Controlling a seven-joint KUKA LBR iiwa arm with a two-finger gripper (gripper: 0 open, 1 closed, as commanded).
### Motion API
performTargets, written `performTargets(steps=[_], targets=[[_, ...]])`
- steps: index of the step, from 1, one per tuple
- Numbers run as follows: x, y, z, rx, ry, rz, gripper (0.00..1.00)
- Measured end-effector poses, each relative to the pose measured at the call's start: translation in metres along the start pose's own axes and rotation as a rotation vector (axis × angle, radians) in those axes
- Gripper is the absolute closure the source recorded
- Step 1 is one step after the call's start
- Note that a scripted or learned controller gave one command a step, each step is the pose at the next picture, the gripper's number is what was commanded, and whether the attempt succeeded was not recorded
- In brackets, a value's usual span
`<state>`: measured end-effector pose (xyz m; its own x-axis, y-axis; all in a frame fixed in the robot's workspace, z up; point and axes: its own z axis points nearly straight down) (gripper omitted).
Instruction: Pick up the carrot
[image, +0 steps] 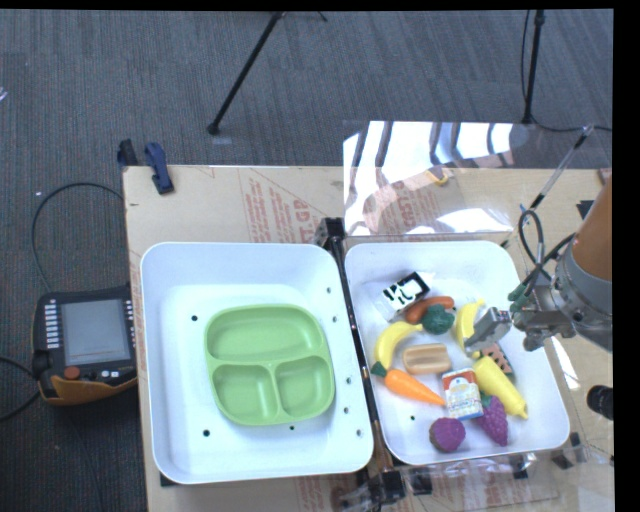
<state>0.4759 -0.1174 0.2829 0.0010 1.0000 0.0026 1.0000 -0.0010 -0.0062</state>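
Right bin (530, 270): carrot (412, 386) lies left-below gripper (487, 333), apart; gripper state unclear.

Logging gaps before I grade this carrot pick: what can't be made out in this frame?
- Gripper: camera view too coarse to tell whether it is open or shut, or what it touches.
- Arm: cut off by the right edge.
- Item under the gripper, beside the yellow corn: partly covered, unidentifiable.
- Black-and-white card: print too small to read.
- Carrot: fully visible, lying free.

Orange carrot (412, 386), green-topped, lying flat, tip pointing right, unheld
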Motion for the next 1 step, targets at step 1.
performTargets(steps=[1], targets=[[0.0393,-0.0039,0.1286,0.016,0.003,0.116,0.0]])
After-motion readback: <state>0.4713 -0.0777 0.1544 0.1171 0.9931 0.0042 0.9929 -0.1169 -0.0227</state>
